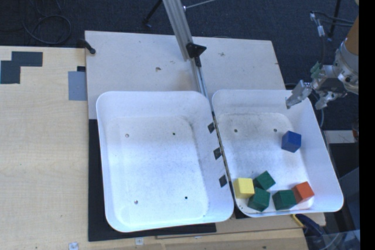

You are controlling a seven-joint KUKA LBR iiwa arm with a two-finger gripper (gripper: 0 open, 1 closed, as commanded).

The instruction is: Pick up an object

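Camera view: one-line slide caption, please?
Gripper open over right bin rim; blue cube apart from five clustered blocks.

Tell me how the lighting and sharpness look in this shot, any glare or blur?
Camera view: even, bright light; the right bin and left bin look slightly washed out; the blocks, like the blue block, stay crisp with faint shadows; the gripper near the right edge is a bit soft.

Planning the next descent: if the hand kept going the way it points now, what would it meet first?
The hand points down and left over the right bin's far right corner. It would probably meet that bin's bare floor first, short of the blue cube, though depth is unclear.
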